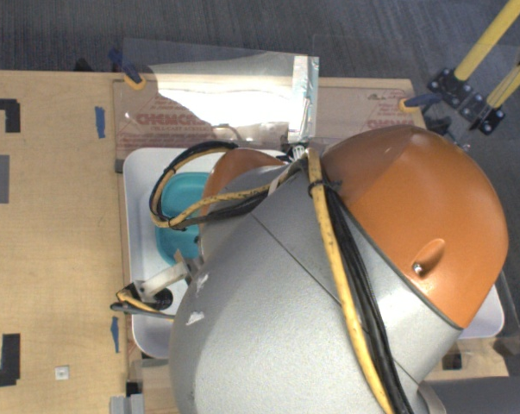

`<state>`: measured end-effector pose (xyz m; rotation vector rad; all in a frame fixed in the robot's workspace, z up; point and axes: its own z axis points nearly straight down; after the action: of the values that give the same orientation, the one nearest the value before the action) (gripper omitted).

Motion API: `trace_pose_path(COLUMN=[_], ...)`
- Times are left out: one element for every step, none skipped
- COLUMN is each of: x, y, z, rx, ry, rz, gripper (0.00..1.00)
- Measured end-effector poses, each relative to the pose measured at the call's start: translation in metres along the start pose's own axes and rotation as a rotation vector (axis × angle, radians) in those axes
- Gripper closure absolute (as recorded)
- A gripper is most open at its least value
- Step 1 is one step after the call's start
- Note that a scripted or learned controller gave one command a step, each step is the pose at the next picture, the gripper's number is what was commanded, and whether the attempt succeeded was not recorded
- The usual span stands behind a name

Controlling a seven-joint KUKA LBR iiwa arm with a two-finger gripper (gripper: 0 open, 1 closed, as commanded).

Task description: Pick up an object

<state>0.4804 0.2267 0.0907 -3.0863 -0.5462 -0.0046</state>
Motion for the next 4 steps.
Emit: trace_pose_path(x=[0.0, -0.002, -0.002, -0.003], y=[-0.001, 0.0, 0.0, 0.002], z=[-0.151, -0.129, -0.115, -0.025], rx=[-0.004, -0.002, -0.006, -0.007], ry=[-0.002, -0.012, -0.006, -0.009], rz=[-0.421, -0.767, -0.159, 0.148], gripper=[1.0, 1.0, 1.0, 1.0])
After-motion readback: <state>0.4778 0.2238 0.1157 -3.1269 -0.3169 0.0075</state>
